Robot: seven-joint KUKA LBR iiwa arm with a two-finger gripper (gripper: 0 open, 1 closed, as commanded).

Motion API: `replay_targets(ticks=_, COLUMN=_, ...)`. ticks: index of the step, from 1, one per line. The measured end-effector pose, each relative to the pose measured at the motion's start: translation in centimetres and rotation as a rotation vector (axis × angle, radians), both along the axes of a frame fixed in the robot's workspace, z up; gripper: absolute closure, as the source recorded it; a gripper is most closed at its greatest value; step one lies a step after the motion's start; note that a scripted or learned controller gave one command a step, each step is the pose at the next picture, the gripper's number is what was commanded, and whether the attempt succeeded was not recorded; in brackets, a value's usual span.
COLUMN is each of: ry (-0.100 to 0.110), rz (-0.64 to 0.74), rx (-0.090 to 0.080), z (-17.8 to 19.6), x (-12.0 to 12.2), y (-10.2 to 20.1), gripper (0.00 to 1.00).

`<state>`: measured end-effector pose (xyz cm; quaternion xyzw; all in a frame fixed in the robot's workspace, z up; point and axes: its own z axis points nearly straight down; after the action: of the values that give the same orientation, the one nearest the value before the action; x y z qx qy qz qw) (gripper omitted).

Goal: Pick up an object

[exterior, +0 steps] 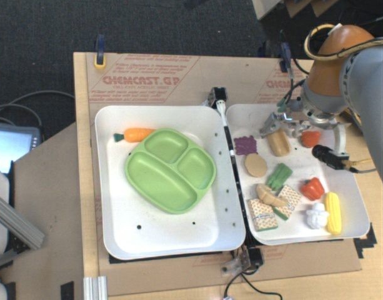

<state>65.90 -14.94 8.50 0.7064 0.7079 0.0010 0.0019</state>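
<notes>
Hovering over the back of the right-hand white bin [360, 220], the hand [295, 129] sits low among the toy foods, with a tan cylinder-shaped piece [278, 144] just beside it on the near-left and a small red piece [310, 138] just beside it on the right. The tan piece looks the likeliest target: it lies slightly tilted, its long axis running roughly from the back of the bin toward the front. Whether the hand is open or closed I cannot tell; metal parts and cabling blur together there, and nothing is visibly gripped. Farther forward lie a round beige disc [255, 165], a green pepper-like piece [279, 175] and a yellow corn cob [333, 212]. A green divided plate [170, 169] and an orange carrot [136, 134] occupy the left bin [110, 186].
</notes>
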Motion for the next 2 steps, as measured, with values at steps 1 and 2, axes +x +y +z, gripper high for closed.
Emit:
replay_targets(ticks=1, ry=-0.001, rz=-0.002, rx=-0.001, z=0.0, x=0.8, y=-1.4, gripper=0.0)
replay_targets(ticks=2, ry=0.007, rz=-0.002, rx=0.004, z=0.0, x=-2.8, y=-1.3, gripper=0.0)
